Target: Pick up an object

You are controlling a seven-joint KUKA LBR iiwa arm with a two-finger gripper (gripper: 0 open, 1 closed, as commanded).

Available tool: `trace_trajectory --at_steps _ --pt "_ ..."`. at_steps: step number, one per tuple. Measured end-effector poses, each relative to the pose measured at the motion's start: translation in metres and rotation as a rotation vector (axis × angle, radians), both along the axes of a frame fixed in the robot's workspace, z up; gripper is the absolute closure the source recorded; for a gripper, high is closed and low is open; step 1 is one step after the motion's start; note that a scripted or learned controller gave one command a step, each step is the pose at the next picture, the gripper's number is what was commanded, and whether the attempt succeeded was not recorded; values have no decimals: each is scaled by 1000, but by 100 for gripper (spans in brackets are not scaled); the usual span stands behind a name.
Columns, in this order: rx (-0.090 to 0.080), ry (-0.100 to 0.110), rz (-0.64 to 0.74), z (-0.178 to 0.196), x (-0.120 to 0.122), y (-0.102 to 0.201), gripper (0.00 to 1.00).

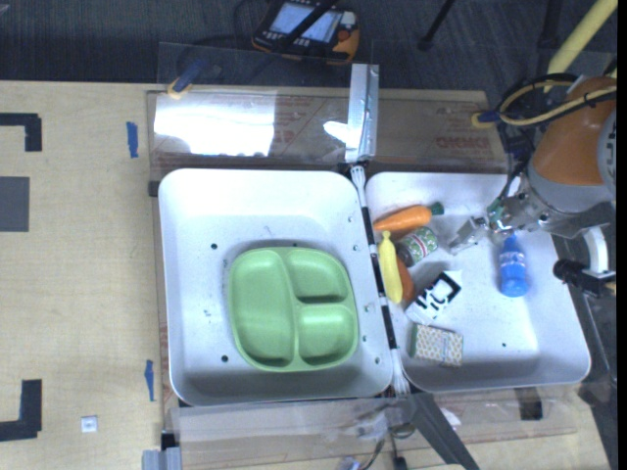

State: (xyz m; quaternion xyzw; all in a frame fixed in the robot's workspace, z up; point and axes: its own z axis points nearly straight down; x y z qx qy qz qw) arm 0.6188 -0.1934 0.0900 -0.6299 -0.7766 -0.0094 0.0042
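My gripper (472, 231) hangs over the right bin (558, 351), near its back right part, with the grey and orange arm behind it at the right edge. Just right of and below the gripper lies a blue bottle (512, 269). To its left are an orange carrot (404, 217), a small can (419, 245) and a yellow banana (391, 268) along the bin's left wall. A black and white card (436, 293) and a patterned flat packet (437, 343) lie nearer the front. Nothing shows in the gripper.
The left bin (186, 213) holds a green divided plate (292, 307). A clear plastic sheet (255, 123) and a metal bracket (362, 111) stand behind the bins. The wooden bench (69, 262) stretches out to the left.
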Motion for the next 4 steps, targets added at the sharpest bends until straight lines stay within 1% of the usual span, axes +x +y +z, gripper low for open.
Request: trace_trajectory --at_steps 1,2,3,4 --pt "-9 -12 300 0 -15 -7 0" --pt "-3 -14 317 1 -65 -12 0" --pt "-15 -19 313 11 -64 -16 100" --pt "-22 -3 380 102 -23 64 100"
